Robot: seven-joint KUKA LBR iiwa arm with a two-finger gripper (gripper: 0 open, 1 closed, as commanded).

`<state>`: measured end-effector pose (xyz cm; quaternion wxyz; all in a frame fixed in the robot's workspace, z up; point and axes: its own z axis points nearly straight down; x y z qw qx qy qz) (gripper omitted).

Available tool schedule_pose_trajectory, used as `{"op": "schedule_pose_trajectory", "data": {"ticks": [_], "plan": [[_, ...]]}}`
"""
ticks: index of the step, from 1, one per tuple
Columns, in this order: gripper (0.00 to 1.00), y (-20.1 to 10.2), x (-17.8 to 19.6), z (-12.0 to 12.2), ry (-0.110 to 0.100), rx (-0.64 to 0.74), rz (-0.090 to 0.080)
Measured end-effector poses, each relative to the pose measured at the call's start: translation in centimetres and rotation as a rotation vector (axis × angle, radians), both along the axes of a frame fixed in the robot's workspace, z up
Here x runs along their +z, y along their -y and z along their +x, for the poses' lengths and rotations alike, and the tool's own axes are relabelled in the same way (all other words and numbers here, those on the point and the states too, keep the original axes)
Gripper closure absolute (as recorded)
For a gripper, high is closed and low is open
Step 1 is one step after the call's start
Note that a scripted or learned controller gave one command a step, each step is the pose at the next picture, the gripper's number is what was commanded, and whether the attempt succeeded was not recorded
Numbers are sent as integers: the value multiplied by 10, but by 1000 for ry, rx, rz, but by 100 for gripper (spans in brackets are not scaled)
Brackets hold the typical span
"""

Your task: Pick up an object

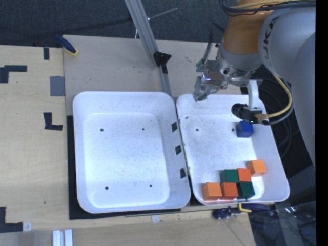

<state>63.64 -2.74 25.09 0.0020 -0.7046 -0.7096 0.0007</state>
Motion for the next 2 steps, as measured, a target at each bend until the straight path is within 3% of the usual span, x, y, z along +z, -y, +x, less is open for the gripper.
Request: {"op": "schedule_pose_trajectory", "data": {"ticks": [2], "plan": [[100, -104, -17, -21, 0, -1, -1]]}}
